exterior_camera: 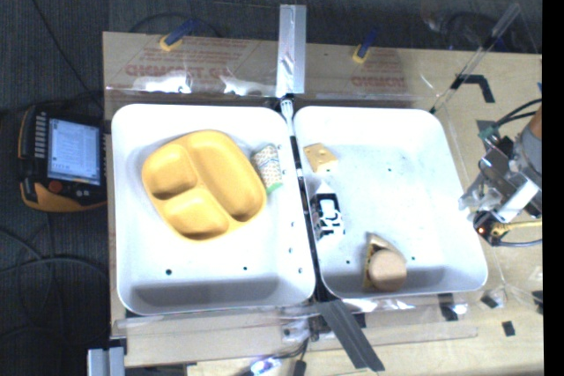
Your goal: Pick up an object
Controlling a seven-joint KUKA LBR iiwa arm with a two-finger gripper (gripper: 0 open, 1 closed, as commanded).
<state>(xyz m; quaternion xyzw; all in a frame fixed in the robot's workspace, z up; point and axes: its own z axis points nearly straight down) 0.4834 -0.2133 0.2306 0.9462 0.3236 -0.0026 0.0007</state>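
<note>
My gripper [507, 205] sits right of the right bin [441, 145], outside it; finger state unclear. Yellow divided plate [203, 183] in left bin [128, 216]; tan wedge [384, 263] in right bin's near part.

A pale wooden bench [502, 313] carries two white bins side by side, left bin [128, 189] and right bin [445, 180].
</note>
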